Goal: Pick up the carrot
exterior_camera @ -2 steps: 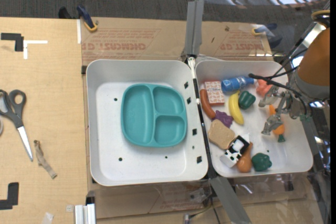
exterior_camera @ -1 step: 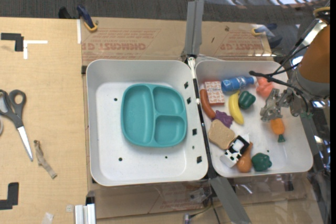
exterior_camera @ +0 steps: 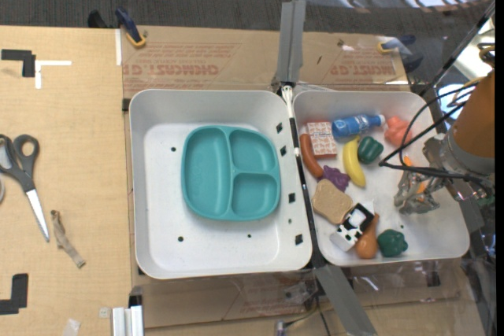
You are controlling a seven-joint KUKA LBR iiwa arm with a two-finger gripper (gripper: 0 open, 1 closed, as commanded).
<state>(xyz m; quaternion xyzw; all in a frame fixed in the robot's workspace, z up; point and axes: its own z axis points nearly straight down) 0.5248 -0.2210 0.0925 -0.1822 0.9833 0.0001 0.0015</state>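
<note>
Carrot: you see only a small orange patch of it, tucked in against the gripper, in the right part of the right bin. Most of it is hidden by the metal. Carrot and gripper appear to touch, but you cannot tell whether it is actually pinched or just lying beside the tool. You also cannot tell whether the gripper is spread or pressed together; it is too dark and cluttered at this slant.

Arm enters from the right, orange band showing, black cables looping across it.

Rest of the right bin, all well apart from the gripper on its left:
- blue bottle and pink piece near the back wall
- small box, hot dog along the left wall
- green pepper just beside the banana
- purple piece, bread slice
- black-and-white toy, a second orange piece and a green piece near the front wall

Left bin holds a teal tray, lying flat in its middle.

Scissors lie on the bench at far left.
</note>
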